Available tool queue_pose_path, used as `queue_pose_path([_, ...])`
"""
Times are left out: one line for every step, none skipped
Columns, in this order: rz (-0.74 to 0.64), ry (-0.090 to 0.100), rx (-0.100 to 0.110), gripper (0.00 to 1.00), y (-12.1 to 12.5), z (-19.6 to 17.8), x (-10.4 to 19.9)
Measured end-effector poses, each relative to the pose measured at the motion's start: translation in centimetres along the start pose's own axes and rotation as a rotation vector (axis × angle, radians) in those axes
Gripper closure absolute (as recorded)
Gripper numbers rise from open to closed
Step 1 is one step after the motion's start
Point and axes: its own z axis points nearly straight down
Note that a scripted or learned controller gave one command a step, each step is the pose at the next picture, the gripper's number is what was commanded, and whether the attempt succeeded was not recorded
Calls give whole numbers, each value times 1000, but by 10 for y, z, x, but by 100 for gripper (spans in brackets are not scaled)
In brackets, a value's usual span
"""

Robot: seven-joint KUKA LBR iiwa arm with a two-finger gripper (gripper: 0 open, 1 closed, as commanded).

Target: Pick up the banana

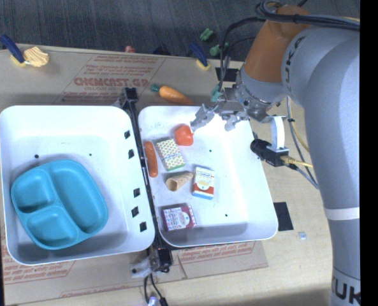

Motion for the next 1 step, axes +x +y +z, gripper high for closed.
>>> queue_pose_path([-165, 1, 1, 0, -91, 101, 35])
